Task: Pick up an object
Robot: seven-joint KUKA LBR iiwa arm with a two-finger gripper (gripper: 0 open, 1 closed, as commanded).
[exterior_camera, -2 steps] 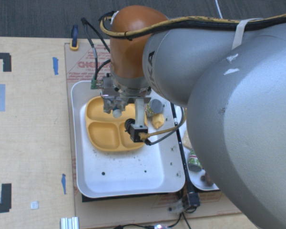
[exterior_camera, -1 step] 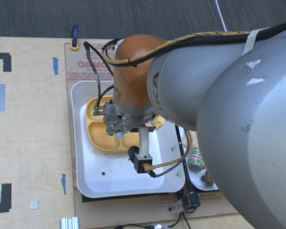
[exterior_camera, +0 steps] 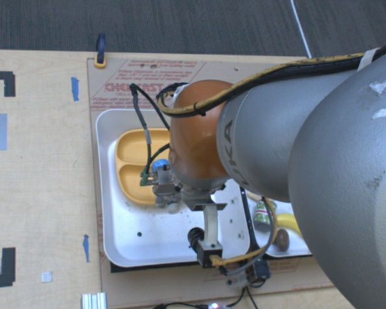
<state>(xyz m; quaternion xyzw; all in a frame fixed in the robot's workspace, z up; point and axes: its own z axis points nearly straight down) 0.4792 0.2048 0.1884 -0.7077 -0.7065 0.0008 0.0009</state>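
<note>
Risk first: the end effector [exterior_camera: 169, 197] sat low in the white bin [exterior_camera: 125, 237] at the inner edge of the yellow divided dish [exterior_camera: 138, 163], the nearest candidate to pick. The dish lay flat in the bin's far-left part, towards the far edge of the surface [exterior_camera: 45, 172]. Being wide and shallow, it looked hard to grip. My guess was that a closing move would either catch just the rim and let it slip, or shove the dish against the bin wall. A push straight down could also jam on the bin floor. Loose black cables [exterior_camera: 145, 118] looped off the wrist right above the dish and might snag it on a lift.

Visibility was bad. The grey arm [exterior_camera: 289, 134] and its orange band [exterior_camera: 196, 134] covered the middle of the bin and most of the right side. I could not tell whether the end effector was spread or pressed together, nor whether anything was in it.

Near the surface's front-right, half under the arm, were a yellow banana-like piece [exterior_camera: 287, 223], a brown rounded piece [exterior_camera: 281, 239] and a green-and-clear item [exterior_camera: 262, 216]. All were cut off and hard to identify. A dark speck [exterior_camera: 139, 234] lay on the bin floor, too small to name.
</note>
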